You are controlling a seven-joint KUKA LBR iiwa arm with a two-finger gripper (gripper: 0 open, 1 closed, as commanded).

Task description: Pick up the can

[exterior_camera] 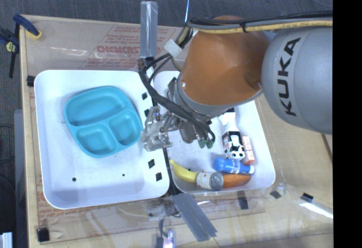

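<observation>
Reaching in from the right, the arm [237, 65] hangs its gripper [158, 131] low over the seam between the two white bins; whether it is wide or narrow cannot be told. The can [232, 165] lies on its side in the right bin [263, 145], beside a banana [184, 172]. A blue divided plate [102, 120] sits in the left bin [51, 173].

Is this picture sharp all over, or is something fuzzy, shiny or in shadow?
In the camera view, the blue tray in the left bin is crisp and evenly lit; the arm's orange band looms large and soft, shading the right bin beneath it; the pincer is small and slightly blurred; faint glare streaks the clear sheet along the bench's far edge.
</observation>
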